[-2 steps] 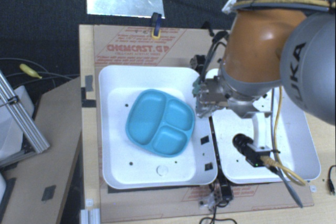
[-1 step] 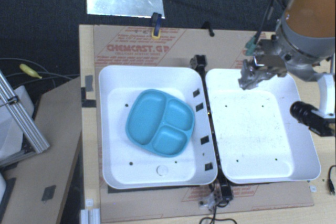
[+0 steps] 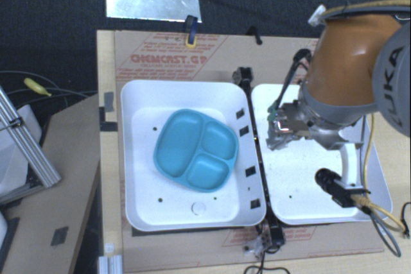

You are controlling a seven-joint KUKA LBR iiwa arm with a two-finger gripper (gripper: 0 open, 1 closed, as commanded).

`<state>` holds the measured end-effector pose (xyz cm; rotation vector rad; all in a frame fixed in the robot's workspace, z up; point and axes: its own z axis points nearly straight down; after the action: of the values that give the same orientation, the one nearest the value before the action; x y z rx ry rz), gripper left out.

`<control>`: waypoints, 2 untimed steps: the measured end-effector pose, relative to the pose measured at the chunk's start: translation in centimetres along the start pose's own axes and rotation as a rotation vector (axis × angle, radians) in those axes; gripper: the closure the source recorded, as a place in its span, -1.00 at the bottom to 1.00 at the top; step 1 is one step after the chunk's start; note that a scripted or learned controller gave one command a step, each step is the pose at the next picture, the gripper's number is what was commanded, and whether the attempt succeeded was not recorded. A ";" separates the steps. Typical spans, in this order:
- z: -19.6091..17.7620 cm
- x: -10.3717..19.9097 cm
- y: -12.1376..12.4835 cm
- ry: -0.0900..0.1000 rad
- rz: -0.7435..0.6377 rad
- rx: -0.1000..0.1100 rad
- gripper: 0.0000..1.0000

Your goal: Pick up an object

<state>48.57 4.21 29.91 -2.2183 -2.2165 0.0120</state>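
Two bins [image 3: 192, 90]: blue tray [image 3: 196, 149] in left; over right, arm [image 3: 350, 67] hiding gripper [image 3: 281, 131], grip unreadable.

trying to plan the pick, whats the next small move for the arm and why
Probably shift the end effector toward the camera view's left, across the divider into the left bin. The blue divided plate lies flat in the middle of that bin, untouched, while the end effector hangs over the right bin, at its left side, near the divider. Lowering comes only after it is above the plate.
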 end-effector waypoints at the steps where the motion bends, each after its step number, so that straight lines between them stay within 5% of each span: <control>1: -11.2 1.4 0.1 0.004 -0.007 -0.024 1.00; 2: -15.1 5.9 0.0 0.004 -0.009 -0.016 1.00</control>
<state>48.68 10.12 45.00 -2.2139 -2.2329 -0.0106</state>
